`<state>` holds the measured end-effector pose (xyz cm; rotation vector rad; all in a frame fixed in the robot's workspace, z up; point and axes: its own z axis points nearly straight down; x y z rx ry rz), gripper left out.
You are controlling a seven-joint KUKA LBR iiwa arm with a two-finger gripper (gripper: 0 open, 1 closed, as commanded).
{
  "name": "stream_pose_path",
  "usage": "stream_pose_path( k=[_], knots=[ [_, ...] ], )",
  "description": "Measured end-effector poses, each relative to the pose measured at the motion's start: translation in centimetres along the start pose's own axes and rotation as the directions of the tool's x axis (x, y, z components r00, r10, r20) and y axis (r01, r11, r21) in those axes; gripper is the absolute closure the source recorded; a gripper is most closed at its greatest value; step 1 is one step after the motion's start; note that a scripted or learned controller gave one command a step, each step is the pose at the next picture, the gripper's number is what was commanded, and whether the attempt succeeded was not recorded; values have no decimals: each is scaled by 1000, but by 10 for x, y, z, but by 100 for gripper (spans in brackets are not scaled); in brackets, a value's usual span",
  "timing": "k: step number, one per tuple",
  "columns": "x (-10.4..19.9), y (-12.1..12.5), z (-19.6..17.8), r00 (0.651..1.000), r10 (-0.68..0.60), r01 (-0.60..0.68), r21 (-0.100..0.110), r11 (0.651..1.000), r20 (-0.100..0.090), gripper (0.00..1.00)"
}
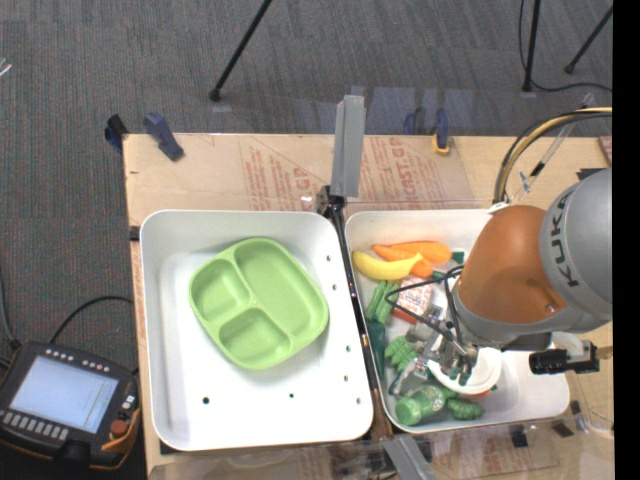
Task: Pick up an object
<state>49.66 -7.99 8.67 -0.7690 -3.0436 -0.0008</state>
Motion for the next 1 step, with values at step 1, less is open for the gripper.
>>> stream_pose_path(
  k=[1],
  knots=[
    [-24,8,0,994,110,-110,0,994,1,0]
  ],
)
